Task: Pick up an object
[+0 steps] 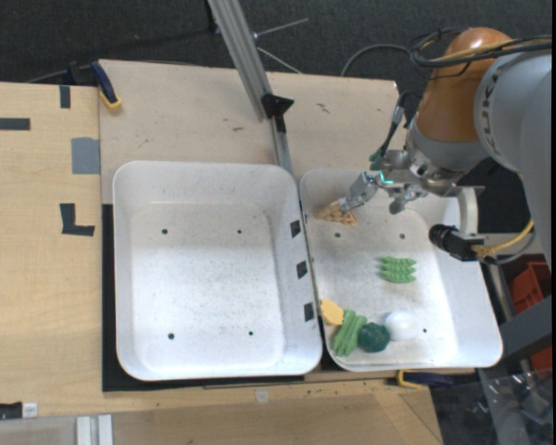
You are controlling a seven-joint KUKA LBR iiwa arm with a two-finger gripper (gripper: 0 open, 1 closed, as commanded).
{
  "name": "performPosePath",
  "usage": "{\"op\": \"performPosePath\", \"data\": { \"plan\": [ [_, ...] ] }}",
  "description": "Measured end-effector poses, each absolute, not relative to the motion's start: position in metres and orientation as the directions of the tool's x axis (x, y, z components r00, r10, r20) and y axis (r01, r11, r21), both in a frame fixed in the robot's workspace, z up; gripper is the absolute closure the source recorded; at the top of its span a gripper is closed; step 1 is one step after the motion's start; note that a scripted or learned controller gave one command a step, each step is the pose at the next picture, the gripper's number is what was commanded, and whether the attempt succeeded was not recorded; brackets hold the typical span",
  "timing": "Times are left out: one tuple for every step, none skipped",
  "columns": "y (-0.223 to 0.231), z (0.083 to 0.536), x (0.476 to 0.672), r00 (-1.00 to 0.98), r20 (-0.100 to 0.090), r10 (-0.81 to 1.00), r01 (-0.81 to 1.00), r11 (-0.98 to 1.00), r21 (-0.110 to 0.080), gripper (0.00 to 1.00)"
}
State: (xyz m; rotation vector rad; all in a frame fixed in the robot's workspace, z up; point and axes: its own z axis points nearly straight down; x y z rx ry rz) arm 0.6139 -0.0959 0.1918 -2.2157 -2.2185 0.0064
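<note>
Nearest, a green toy [350,331], dark ball [373,337] and white ball [399,324] are lying in the right bin [463,336]. Farther in, the gripper [360,197] is reaching onto a tan piece [335,214]; I cannot tell whether it is grasping it.

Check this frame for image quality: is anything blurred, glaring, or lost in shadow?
Camera view: lighting is even and soft, with the white bins bright but not washed out; the end effector looks slightly soft beside a small tan object; the green pieces stay readable; the dark floor at the top holds little detail.
</note>
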Motion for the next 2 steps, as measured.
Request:
{"op": "performPosePath", "data": {
  "plan": [
    [-0.096, 0.195, 0.615, -0.002, 0.001, 1.0, 1.0, 0.002, -0.002, 0.0],
    [-0.1, 0.141, 0.623, -0.001, -0.001, 1.0, 1.0, 0.001, -0.007, 0.0]
  ]
}}
